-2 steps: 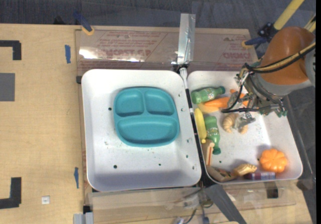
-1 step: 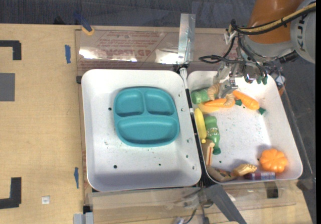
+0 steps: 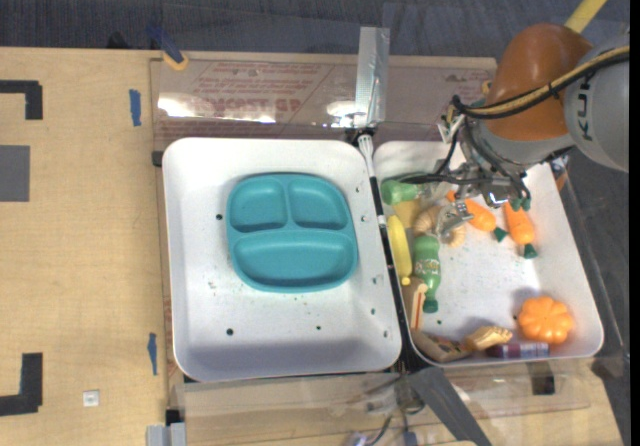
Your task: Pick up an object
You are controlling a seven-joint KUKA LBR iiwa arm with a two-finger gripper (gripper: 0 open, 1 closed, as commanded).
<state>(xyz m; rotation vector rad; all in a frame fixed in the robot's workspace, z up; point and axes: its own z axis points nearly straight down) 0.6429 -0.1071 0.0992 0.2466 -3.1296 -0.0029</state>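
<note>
we saw the tool (image 3: 468, 196) low in the upper part of the right bin (image 3: 575, 264), hanging from the grey arm (image 3: 600, 119) with its orange band (image 3: 540, 64). cables crossed in front of it, and we could not tell how it was set or whether it gripped anything. just to its right lay two small carrots (image 3: 505, 219), side by side and close to it, their green tops pointing down the view. just to its left sat a green piece (image 3: 402, 191) and a pale, brownish toy (image 3: 430, 219), both near the tool. below those, along the bin's left wall, lay a yellow banana (image 3: 399, 246) and a green bottle-like toy (image 3: 428, 274). well apart from the tool, in the lower right corner, sat an orange pumpkin (image 3: 545, 319), with a tan piece (image 3: 470, 341) along the bottom wall. in the left bin (image 3: 190, 324) a teal divided plate (image 3: 292, 231) lay flat. both bins stood on the tabletop (image 3: 70, 234).
</note>
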